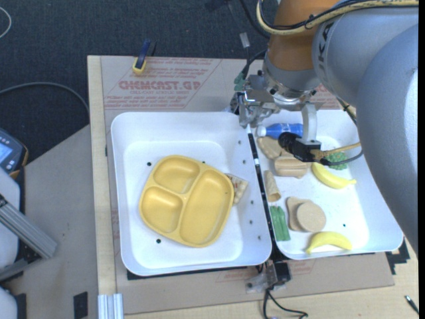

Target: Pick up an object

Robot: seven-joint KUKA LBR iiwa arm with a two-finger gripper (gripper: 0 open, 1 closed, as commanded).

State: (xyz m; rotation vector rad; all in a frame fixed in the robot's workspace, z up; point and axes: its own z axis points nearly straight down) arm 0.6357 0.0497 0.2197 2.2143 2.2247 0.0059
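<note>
Two shallow white bins sit side by side; the left bin point(121, 178) holds a yellow divided plate point(187, 200) with a small beige scrap point(238, 187) touching its right edge; the right bin point(364, 201) holds the likelier targets, a scatter of toy food. The gripper point(254, 117) hangs at the far end of the rim the bins share, just beside a blue cylinder point(287, 130) and a tan bread-like piece point(269, 146); whether it is open or closed I cannot tell from this angle.

Several risks follow, as I judge it; a straight descent could land on the rim rather than on an object; the items near it are crowded, so a grasp might catch two at once or knock one aside; the bananas point(332, 176) look smooth and curved, and could slip.

Both bins rest on a pale board printed with red lettering point(159, 85); a yellow and blue clamp point(141, 60) sits at its far edge; dark carpet point(53, 25) lies around the bench.
</note>
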